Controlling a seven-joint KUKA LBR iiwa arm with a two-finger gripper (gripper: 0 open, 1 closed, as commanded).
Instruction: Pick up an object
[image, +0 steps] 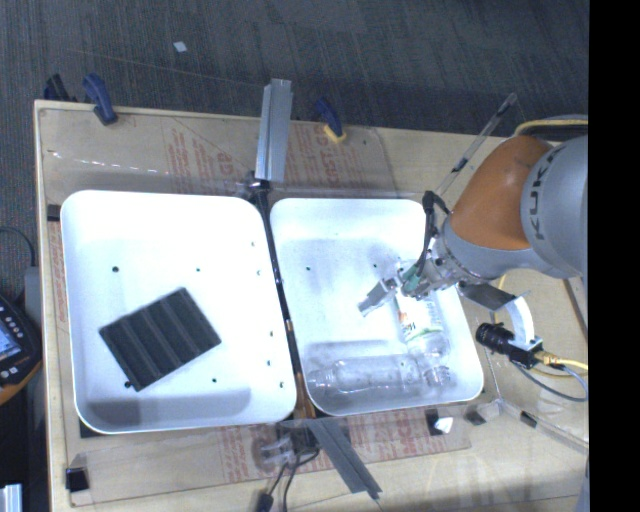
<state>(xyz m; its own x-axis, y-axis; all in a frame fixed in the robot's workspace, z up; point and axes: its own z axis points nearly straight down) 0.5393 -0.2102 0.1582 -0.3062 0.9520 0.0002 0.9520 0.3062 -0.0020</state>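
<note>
- Broadly, found a pale bench (150, 135) spread across most of the frame, carrying two shallow white bins side by side.
- Saw the grey arm (560, 215) coming in from the right edge, with its orange band (495, 195) at the upper right, bent down over the right-hand wall of the right bin.
- Noted the left bin (150, 240) at left centre, with a few small dark dots scattered over its floor.
- Noted the right bin (320, 240) at centre, pressed against the left one along a dark seam.
- Found a black ribbed panel (160, 337) lying flat and askew in the lower left part of the left bin, well apart from the arm.
- Found a clear plastic bottle (375, 377) lying on its side along the lower wall of the right bin.
- Found a small labelled tube (418, 318) in the right part of the right bin, lying between the arm's end and the clear bottle, its lower end near that bottle.
- Placed the gripper (385, 292) in the middle of the right bin, low over the white floor and just beside the tube's upper left end; could not tell whether wide, narrow or closed on anything.
- Spotted two blue clamps along the bench's top edge, one at upper left (98, 98) and one at upper centre (328, 117).
</note>
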